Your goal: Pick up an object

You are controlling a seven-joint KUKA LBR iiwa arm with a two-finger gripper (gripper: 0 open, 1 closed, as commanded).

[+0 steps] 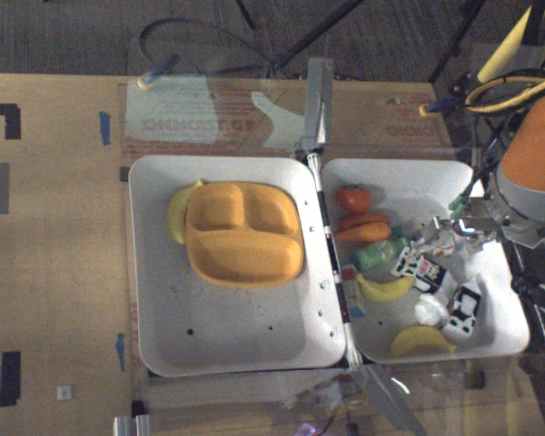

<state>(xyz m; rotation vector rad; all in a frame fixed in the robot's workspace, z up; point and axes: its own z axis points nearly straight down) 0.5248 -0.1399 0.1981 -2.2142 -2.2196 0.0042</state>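
Observation:
The right bin [490,175] holds several small items: a red tomato [353,198], an orange carrot-like piece [363,229], a green bottle [378,254], a yellow banana [385,288], a second banana [421,340], a white bottle [431,311], and two black-and-white cartons [419,268] [465,307]. My gripper [451,232] reaches in from the right, low over the bin's right half. It hovers just above and to the right of the upper carton. The metal parts blur into the clutter there. Nothing is visibly held.
The left bin [236,334] carries an orange divided tray [244,232] lying partly over a yellow piece [177,213]. A metal divider rail [328,243] separates the bins. The arm's orange band [536,153] and cables [504,89] crowd the right edge.

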